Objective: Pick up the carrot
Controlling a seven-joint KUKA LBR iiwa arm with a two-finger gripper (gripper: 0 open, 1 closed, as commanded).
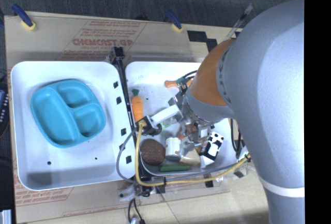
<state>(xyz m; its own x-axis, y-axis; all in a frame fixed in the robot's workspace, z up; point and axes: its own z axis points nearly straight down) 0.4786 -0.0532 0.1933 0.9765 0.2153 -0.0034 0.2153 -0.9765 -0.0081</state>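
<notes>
The carrot (137, 108), orange with a green top, lies along the left wall of the right bin (155, 70). The gripper (190, 136) hangs low over the middle of that bin, to the right of the carrot and apart from it. The grey arm and its orange band hide much of the bin's right side.
Near the right bin's front lie a brown round thing (152, 150), a green stick-like thing (174, 167), a small white piece (172, 144) and a black-and-white item (212, 146). A small orange thing (172, 84) lies at the back. The left bin (31, 171) holds a blue divided plate (67, 112).
</notes>
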